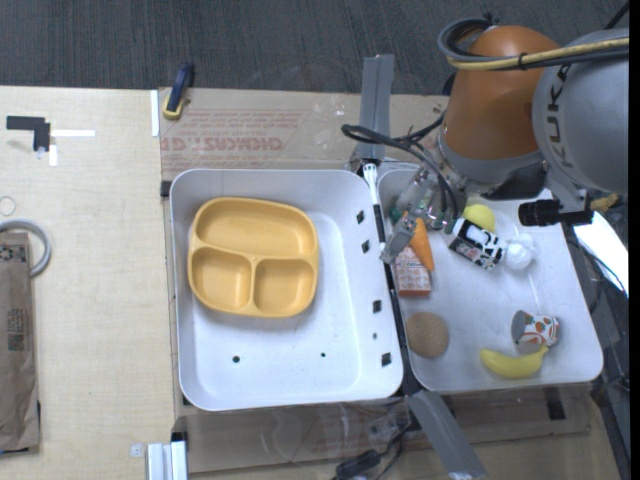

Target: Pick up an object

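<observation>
My gripper [403, 230] hangs low over the near-left part of the right bin [570, 278], under the orange wrist band. Its tip is right beside an orange carrot [424, 249] and just above a small reddish box [412, 274]. I cannot tell whether it touches either one. Also in the right bin are a brown round object [428, 334], a banana [512, 362], a patterned cup on its side [535, 329], a black-and-white toy [477, 244], a yellow lemon [481, 215] and a small white ball [518, 256].
The left bin [290, 368] holds a yellow divided plate [254, 257]. The rims of the two bins meet just left of the gripper. The arm's bulk covers the right bin's far end.
</observation>
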Controlling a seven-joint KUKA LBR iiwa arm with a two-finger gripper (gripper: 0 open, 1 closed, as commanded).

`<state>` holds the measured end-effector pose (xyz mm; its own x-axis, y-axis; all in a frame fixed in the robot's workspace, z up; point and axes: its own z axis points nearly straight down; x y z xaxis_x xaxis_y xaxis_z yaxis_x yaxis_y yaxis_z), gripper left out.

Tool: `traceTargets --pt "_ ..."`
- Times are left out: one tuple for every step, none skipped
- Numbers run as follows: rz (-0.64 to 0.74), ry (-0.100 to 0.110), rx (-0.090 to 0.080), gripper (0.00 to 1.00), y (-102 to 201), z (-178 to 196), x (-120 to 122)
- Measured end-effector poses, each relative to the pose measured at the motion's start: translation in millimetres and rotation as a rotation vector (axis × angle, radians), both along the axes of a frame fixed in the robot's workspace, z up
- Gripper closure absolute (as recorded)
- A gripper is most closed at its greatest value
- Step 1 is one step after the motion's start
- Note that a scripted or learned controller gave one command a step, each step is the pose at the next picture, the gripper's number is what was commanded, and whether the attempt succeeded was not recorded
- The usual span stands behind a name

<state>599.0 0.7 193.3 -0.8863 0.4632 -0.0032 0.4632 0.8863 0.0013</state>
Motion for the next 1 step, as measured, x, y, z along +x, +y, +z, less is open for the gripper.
traceTargets --pt "-0.025 0.001 -0.001 0.00 -33.0 -1.6 29.5"
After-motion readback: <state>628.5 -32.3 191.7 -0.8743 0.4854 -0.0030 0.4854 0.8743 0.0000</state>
